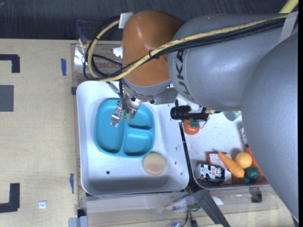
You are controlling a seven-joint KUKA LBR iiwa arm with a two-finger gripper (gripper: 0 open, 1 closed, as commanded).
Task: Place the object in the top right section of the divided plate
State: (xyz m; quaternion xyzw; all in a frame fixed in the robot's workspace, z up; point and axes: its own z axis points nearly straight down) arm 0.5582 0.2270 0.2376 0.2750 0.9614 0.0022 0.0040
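The object to be placed is hard to make out: a small green speck (127,114) shows at the tip of the pincer (122,113). It is too small to tell whether it is a carried item or part of the tool, and I cannot tell whether the pincer is apart or clamped. The pincer hangs over the blue divided plate (105,137), about above the ridge between the big compartment and the upper of the two smaller ones. That position is the main risk. Released here, the item could strike the ridge and roll into the big compartment rather than the top right section. A light piece might also bounce over the rim into the white left bin (90,169), where a tan disc (154,164) lies just beside the plate. If the speck is not a held object, the arm may go through the placing with nothing in it. The likely candidates would then still be in the right bin (222,131), among the carrot (230,163) and the red fruit (191,127). The looping yellow cable (106,70) hangs close above the bin's far edge and could drag.
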